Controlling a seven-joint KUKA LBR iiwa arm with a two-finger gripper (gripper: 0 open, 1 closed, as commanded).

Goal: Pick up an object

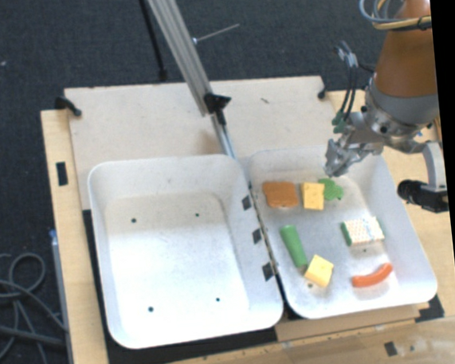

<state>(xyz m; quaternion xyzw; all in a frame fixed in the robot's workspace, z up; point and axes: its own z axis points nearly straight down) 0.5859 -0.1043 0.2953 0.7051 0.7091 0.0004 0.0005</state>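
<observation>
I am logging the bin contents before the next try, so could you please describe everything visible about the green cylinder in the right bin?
The green cylinder is a plain, stubby rod of uniform matte green, probably plastic or foam. It lies flat on the floor of the right bin, near the left wall, with its long axis running roughly top to bottom and tilted slightly. Its lower end sits close to a yellow block; contact cannot be judged. The gripper is well away from it.
</observation>
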